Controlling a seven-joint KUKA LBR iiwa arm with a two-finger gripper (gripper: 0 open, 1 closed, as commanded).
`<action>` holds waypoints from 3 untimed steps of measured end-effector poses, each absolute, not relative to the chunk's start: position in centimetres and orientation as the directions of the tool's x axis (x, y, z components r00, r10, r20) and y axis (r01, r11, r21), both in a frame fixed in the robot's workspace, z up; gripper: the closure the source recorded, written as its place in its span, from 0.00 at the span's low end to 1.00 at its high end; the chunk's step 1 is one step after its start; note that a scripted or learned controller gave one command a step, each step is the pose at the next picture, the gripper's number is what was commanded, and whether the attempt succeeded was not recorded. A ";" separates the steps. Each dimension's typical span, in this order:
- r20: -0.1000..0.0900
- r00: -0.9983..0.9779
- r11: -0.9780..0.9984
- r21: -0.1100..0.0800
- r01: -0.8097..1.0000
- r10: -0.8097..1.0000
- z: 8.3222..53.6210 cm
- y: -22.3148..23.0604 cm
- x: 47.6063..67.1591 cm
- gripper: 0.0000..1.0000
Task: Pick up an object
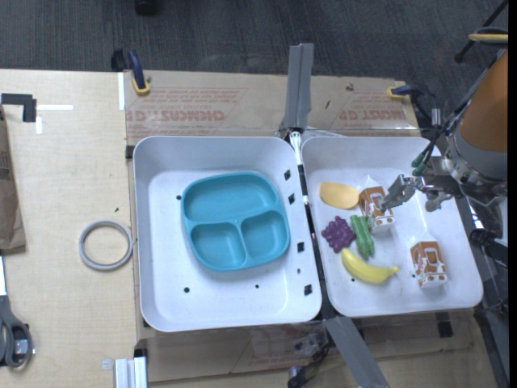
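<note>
The grey two-finger gripper (398, 194) hangs over the right white bin (460, 293), fingers slightly parted, empty, just above a small orange-and-white carton (374, 207) (purple grapes (338, 233), green vegetable (361, 236), yellow banana (367, 267) beside it). A second carton (428, 264) lies near the bin's right edge.

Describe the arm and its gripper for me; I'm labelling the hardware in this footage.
The arm enters from the view's right: a rounded grey body with an orange band above the wrist. Its gripper is a small metallic grey assembly with thin fingers. Dark cables run along the wrist. No markings are legible.
</note>
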State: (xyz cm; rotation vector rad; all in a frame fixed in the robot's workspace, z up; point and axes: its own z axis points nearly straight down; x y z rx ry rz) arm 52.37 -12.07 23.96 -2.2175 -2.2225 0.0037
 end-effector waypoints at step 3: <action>0.000 0.113 -0.113 -0.004 0.994 0.994 9.1 -9.5 49.7 0.00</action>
